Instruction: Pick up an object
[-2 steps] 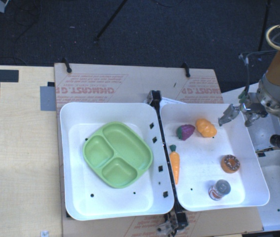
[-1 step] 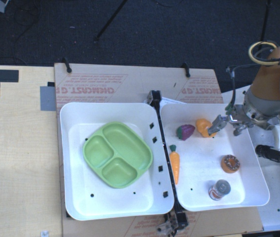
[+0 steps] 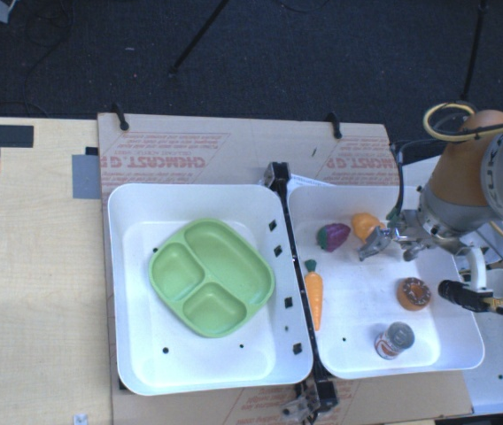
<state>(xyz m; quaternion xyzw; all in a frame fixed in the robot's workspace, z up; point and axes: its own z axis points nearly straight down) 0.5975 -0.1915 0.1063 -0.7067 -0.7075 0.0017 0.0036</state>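
Gripper (image 3: 391, 242) is low in the right bin (image 3: 464, 352), upper middle, arm coming in from the right. Fingers look spread apart with nothing between them, so open and empty, though the view is small and I wouldn't bet much on it.

Candidates, all in the right bin:
- orange piece (image 3: 365, 225), just left of the fingers, nearest
- purple piece (image 3: 332, 235), just beyond that
- carrot (image 3: 313, 297), lying against the divider (image 3: 292, 264)
- donut (image 3: 414, 293), below the gripper
- small can (image 3: 394, 340), near the front wall

Risks as I read it:
- orange and purple pieces sit close together; closing there could nudge one away or pinch both
- orange piece looks rounded, likely to squirt out of a two-finger pinch
- carrot leaves no room for a finger on the divider side

Left bin (image 3: 136, 343) holds a green divided plate (image 3: 212, 275); not in play.
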